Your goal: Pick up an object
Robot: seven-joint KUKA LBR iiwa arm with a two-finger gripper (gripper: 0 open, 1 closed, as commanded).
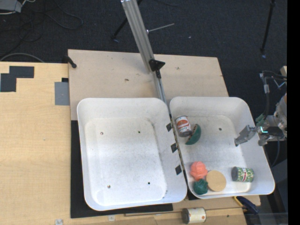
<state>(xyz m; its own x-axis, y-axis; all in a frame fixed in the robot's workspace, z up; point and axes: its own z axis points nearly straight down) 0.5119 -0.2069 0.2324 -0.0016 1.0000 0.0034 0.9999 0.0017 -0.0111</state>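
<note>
The right bin [243, 104] holds several objects. A red and white can [183, 124] stands by its left wall, with a green curved piece [194, 135] leaning next to it. Near the front lie an orange lumpy toy [198, 169], a dark green toy [201, 187], a tan round disc [216, 181] and a green can [242, 174] on its side. My gripper [251, 134] hovers at the bin's right rim, above and to the right of the green can, with nothing seen in it.
The left bin [93, 111] sits beside the right one, with black clips [172, 147] on the shared wall. A slanted aluminium bar [140, 36] rises behind the bins. A small cylinder [194, 215] lies on the bench in front.
</note>
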